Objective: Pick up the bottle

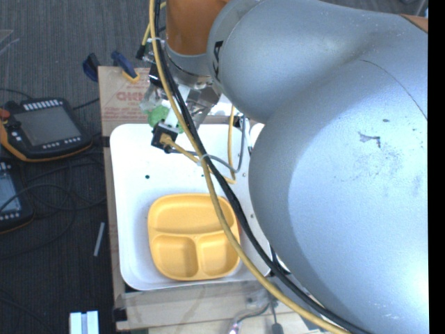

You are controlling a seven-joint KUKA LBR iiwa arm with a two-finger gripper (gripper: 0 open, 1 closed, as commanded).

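Honestly, from my remote seat I could not tell how the gripper (167, 120) stood; it hung over the far edge of the left bin (128, 207), with something green (158, 114), perhaps the bottle, right at it. A yellow divided tray (192, 236) lay in that bin's near half. The grey arm (334, 152) covered the right bin.

Bin (128, 207) sits lower centre-left; divided tray (191, 245) lies in its lower half. Arm (320, 152) covers the right and top, gripper (167, 120) over the bin's upper edge. Teach pendant (42, 127) on the floor, far left. Cardboard (122, 103) behind the bin.
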